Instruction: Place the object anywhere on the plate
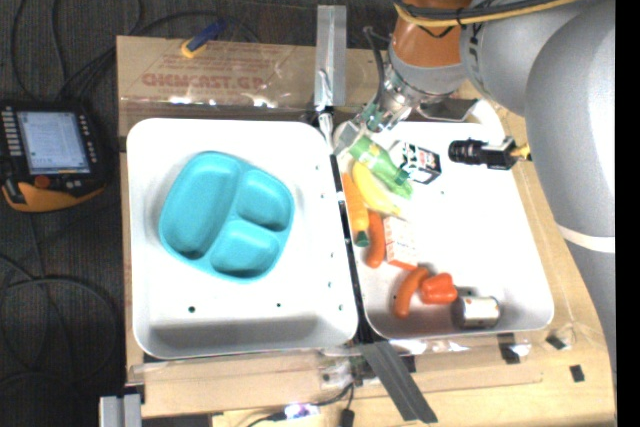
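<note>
The tool [372, 120] hangs over the right white bin's [480, 225] far-left corner, above a green object [385, 165]. Its grip state cannot be told. The turquoise 3-compartment plastic plate [228, 215] lies in the left bin [170, 315].

The plate [227, 215] is a bright turquoise divided one with three compartments, sitting flat and a bit rotated in the middle of the left bin. The pile of toy food is over in the right bin, bunched along its left side: a green and yellow item [378, 167] at the top just under the wrist, a carrot [357, 207] lying lengthwise by the bin wall, a small orange carton [400, 242], and a sausage [407, 291] touching a red pepper-like piece [437, 289] nearer the front.
</note>
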`<action>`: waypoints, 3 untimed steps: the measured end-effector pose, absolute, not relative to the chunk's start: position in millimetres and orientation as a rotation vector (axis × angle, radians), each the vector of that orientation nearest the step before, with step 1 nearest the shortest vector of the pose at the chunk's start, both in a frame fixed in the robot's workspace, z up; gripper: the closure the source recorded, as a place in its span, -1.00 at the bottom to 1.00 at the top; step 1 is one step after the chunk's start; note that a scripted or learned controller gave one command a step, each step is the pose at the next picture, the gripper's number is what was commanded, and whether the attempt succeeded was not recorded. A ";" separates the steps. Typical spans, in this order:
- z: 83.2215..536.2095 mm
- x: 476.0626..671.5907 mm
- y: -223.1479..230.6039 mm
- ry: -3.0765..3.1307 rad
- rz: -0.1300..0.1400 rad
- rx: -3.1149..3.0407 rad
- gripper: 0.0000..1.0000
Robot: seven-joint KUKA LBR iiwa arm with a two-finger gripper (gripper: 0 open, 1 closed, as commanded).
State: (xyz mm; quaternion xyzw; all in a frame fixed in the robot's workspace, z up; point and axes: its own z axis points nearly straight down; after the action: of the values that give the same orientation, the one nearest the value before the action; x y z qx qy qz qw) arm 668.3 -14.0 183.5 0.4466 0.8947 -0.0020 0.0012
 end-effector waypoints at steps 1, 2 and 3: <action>187.1 645.4 66.9 3.001 -0.001 0.927 1.00; 285.2 624.6 21.3 2.983 0.001 0.980 1.00; 259.0 619.7 100.4 3.088 -0.002 0.569 1.00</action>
State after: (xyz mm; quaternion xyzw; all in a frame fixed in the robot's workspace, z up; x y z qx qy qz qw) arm 619.7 100.4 259.0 0.1811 0.9835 -0.0007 0.0007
